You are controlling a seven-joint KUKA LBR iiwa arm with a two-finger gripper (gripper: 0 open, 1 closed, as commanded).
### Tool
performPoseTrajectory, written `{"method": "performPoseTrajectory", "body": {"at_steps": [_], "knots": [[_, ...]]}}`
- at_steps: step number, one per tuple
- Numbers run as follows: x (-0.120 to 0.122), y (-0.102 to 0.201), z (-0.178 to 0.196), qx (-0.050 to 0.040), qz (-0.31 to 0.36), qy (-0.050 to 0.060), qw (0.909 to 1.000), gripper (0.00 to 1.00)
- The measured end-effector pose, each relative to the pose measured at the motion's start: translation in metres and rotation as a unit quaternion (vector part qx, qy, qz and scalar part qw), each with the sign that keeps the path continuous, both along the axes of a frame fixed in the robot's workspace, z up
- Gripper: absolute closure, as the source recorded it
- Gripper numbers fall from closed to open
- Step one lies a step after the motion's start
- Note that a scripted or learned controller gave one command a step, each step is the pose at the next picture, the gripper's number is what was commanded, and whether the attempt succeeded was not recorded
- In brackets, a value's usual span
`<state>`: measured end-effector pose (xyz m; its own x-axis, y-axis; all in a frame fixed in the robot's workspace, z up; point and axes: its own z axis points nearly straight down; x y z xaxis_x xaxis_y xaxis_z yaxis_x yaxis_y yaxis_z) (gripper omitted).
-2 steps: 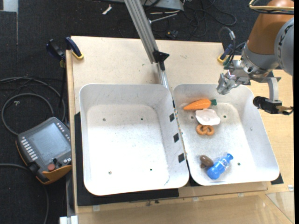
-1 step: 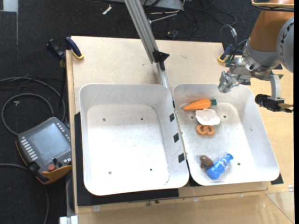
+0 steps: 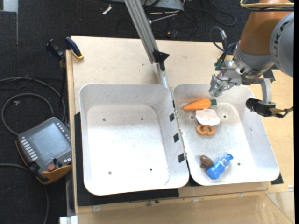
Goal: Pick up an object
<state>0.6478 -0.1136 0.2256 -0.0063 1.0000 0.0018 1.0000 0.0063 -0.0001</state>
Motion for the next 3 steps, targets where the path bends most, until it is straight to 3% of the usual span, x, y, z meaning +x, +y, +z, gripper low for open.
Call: {"method": "performPoseTrajectory", "body": {"at_steps": [1, 3], "knots": [[-0.021, 0.041, -0.006, -0.0001, 0.000, 0.001, 1.0000, 1.00], [-0.072, 0.139, 0.018, 0.0001, 0.001, 0.001, 1.0000, 1.00]]}}
